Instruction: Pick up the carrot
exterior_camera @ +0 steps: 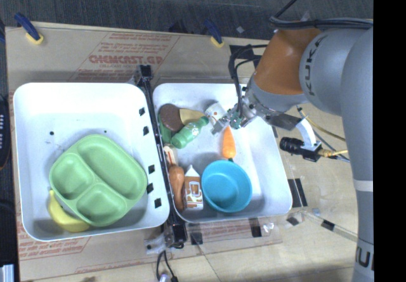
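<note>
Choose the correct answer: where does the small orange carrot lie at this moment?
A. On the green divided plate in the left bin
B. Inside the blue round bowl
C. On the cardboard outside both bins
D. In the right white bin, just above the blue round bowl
D: the small orange carrot lies on the floor of the right white bin, directly above the blue round bowl and just below the robot's hand.

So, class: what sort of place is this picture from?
Probably a robotics lab test bench: a KUKA arm reaches over two white bins of toy food, such as a carrot, on clamped cardboard.
</note>
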Controlling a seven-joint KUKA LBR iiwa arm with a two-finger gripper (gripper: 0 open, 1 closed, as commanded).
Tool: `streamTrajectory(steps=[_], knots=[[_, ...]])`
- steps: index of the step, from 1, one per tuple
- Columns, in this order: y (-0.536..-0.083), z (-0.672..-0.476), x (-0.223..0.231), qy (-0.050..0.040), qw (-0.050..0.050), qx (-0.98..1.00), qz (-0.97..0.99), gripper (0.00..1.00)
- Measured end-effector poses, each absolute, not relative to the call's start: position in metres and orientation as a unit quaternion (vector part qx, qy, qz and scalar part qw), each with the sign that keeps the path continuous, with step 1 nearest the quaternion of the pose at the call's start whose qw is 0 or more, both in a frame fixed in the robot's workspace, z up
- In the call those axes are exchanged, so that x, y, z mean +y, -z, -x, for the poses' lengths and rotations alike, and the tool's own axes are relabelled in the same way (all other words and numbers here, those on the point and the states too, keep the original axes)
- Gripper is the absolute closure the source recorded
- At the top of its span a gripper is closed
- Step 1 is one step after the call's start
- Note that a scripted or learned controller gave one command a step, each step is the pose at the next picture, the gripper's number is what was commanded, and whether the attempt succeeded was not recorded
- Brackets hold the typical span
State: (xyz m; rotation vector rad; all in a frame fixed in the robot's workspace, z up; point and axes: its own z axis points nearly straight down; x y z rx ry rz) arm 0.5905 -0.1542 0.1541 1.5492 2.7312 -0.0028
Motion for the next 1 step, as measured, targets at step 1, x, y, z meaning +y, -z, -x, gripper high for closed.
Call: streamTrajectory(steps=[1], knots=[[-0.2051,-0.5613,-0.1412,0.0020,-0.001,0.682,-0.731,1.00]])
